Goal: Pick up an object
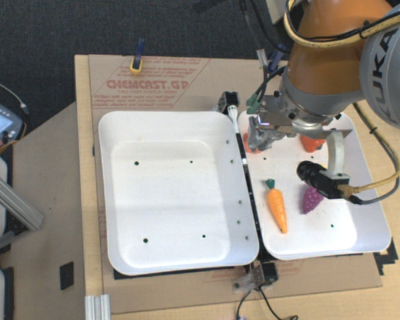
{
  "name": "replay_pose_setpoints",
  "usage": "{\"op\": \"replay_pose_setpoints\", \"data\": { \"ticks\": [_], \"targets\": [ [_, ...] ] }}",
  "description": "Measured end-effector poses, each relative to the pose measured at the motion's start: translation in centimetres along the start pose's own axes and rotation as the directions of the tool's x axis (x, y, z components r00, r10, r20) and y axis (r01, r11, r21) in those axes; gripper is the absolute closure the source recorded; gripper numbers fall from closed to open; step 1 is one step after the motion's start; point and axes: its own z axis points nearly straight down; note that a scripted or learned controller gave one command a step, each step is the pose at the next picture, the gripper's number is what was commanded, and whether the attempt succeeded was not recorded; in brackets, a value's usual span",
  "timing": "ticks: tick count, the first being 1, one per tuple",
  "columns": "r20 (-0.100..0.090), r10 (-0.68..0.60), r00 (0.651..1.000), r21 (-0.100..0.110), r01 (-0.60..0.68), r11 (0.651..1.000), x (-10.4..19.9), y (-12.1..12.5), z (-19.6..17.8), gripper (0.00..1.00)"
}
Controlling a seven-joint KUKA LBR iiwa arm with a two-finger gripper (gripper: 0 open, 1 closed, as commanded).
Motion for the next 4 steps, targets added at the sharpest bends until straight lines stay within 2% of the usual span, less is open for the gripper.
{"op": "replay_pose_setpoints", "data": {
  "ticks": [1,2,3,4],
  "targets": [
    [0.001,0.003,1.0,0.008,-0.003,1.0,0.8,-1.7,0.1,1.0],
    [-0.001,0.0,1.0,-0.002,0.0,1.0,4.5,-1.3,-5.6,1.0],
    [0.002,0.007,1.0,0.013,-0.007,1.0,2.0,-6.0,-1.0,1.0],
    [0.002,0.003,1.0,0.003,-0.003,1.0,3.5,-1.3,1.4,1.0]
  ]
}}
